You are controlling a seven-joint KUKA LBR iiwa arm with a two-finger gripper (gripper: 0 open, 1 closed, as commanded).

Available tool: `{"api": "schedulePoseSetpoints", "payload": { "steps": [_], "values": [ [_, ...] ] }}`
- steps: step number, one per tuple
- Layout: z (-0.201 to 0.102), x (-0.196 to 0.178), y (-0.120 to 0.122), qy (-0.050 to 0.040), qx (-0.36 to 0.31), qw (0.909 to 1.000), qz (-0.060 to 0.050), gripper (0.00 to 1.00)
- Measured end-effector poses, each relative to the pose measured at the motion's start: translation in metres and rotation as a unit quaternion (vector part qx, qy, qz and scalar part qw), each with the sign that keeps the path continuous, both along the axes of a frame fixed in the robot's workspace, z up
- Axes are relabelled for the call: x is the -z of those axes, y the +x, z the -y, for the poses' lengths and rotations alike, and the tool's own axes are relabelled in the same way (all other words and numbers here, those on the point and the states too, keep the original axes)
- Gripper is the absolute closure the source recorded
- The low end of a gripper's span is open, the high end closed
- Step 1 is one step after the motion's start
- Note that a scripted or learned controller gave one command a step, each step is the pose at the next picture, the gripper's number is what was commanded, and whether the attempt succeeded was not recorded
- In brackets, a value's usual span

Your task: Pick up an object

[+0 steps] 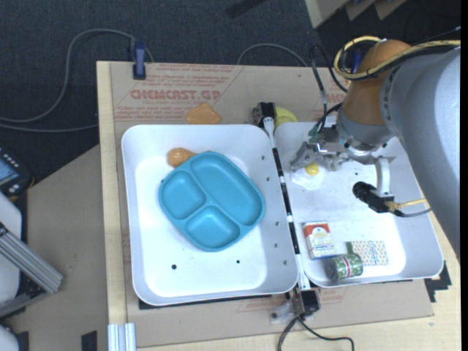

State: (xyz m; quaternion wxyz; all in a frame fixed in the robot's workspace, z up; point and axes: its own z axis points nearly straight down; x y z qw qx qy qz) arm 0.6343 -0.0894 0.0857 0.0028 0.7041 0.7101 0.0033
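Small yellow object lay in the right bin near its upper left, gripper just above it, finger state impossible to tell, blue tray in the left bin.

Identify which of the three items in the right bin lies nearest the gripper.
The small yellow object, just below the gripper; the red-and-white carton and green can sit far lower.

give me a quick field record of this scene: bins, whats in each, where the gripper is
left bin: blue divided tray, small orange object at the tray's far edge
right bin: small yellow object, red and white box, green can on its side, patterned packet
gripper: low over the right bin's far left part, just above the yellow object
grip: cannot tell
behind bins: orange object on the board
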Motion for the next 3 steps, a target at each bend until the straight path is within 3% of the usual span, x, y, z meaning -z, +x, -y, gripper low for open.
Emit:
{"api": "schedulePoseSetpoints", "payload": {
  "steps": [1, 2, 3],
  "values": [
    [0.009, 0.001, 0.010, -0.0010, 0.003, 1.0000, -0.003, 0.00],
    [0.009, -0.011, 0.010, -0.0020, 0.003, 1.0000, -0.001, 1.00],
    [0.008, -0.010, 0.010, -0.0019, 0.003, 1.0000, -0.002, 0.00]
  ]
}}
